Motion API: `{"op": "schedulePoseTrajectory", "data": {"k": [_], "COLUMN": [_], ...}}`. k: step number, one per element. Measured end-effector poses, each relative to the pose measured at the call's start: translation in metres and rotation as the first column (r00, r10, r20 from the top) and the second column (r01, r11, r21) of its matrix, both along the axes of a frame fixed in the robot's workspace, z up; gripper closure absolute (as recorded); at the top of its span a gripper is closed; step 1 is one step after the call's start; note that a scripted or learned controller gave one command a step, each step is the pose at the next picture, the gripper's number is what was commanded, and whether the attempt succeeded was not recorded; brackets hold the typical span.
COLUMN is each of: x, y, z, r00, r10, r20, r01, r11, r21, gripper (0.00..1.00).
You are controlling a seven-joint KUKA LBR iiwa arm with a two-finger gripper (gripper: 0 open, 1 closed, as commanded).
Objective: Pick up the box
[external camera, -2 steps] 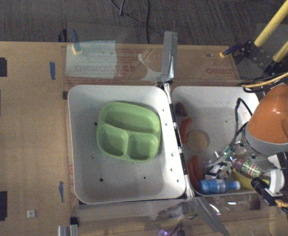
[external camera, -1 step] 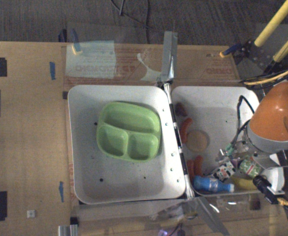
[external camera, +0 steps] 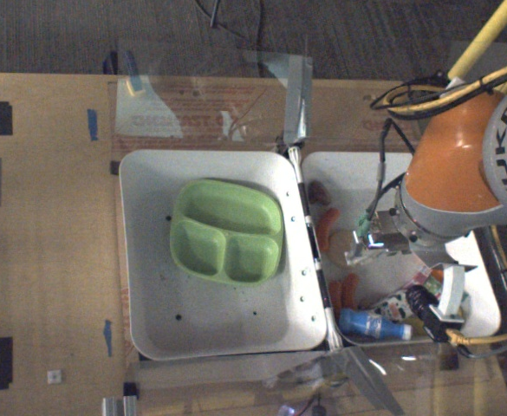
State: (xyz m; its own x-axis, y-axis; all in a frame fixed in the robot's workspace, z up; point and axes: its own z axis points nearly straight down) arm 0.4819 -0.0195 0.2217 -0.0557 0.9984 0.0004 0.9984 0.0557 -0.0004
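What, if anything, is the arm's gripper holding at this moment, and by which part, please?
It cannot be told. The two-finger gripper hangs low in the shallow white right bin, above the orange items, and no box or other thing is visible between its tips.

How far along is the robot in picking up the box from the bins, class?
Done: the arm has reached over the right bin, and its pincer sits low among the clutter there. In hand: nothing visibly; no item can be seen in the pincer. Left: grasping and lifting the box, which cannot be told apart in the jumble beside the blue bottle. The green divided plate lies in the left bin.
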Motion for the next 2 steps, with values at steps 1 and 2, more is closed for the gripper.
{"op": "schedulePoseTrajectory", "data": {"k": [1, 2], "x": [0.030, 0.069], "y": [-0.063, -0.112], "z": [0.032, 0.085], "r00": [0.927, 0.844], "r10": [-0.375, -0.536], "r20": [0.001, 0.001], "r01": [0.375, 0.536], "r11": [0.927, 0.844], "r21": [-0.002, -0.002], "gripper": [1.00, 1.00]}}
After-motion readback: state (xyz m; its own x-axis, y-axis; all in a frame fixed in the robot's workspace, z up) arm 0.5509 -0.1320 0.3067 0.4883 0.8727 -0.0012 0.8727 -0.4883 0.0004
